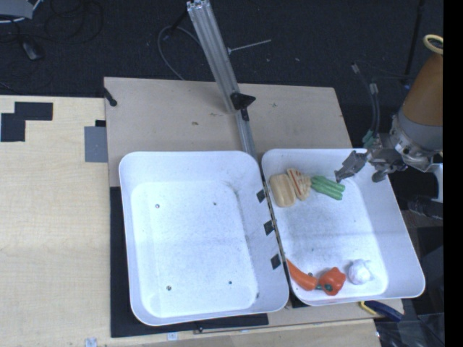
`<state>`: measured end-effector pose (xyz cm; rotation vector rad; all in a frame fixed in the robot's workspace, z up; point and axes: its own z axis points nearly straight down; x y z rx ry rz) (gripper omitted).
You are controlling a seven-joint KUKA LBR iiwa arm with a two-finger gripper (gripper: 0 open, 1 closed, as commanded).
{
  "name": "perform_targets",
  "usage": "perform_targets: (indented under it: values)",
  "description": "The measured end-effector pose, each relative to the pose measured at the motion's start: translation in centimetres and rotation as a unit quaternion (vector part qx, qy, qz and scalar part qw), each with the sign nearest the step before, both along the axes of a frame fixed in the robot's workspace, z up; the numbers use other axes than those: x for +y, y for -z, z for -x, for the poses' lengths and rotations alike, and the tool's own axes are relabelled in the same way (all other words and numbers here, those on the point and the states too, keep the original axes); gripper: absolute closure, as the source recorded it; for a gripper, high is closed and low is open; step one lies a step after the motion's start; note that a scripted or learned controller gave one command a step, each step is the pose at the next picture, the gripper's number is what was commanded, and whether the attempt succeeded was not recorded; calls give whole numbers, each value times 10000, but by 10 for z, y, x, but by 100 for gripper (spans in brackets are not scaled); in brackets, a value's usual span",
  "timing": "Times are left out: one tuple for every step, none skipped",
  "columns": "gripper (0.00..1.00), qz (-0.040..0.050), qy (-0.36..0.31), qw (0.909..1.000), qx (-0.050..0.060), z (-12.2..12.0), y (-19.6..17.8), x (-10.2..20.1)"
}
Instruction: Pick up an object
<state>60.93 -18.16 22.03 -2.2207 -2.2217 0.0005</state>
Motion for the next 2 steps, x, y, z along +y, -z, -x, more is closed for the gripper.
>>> perform_targets:
  values:
    - [0,-10,3,10000,36,70,90,14]
    - [100,0,15,10000,3,68,77,12]
